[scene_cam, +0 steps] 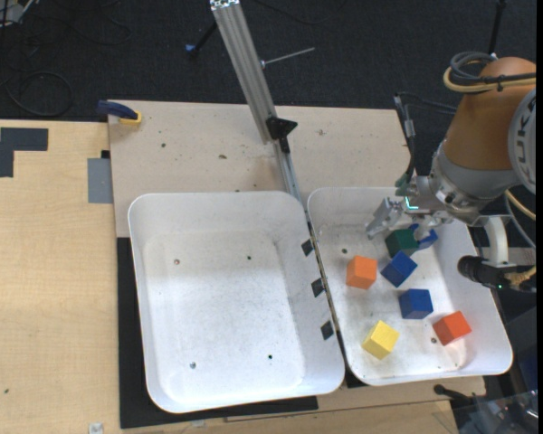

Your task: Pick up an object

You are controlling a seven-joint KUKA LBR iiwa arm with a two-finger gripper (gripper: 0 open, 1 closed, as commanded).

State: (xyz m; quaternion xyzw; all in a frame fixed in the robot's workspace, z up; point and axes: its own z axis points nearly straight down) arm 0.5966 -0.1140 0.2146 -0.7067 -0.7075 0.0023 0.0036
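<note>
Arm over right bin, gripper low at the block cluster near the bin's far side.

The gripper (400,221) sits in the upper middle of the right bin (489,355), with a dark green block (401,240) directly under its tip; whether the fingers are parted or closed on that block cannot be told, since the wrist hides the gap. A blue block (399,268) lies just beside the green one on the near side, and an orange block (362,272) lies near it to the left. A second blue block (416,303) rests toward the bin's middle, a red block (452,327) near the right wall, a yellow block (380,339) toward the near left. The left bin (163,233) adjoins the right bin along their shared rim.
</note>
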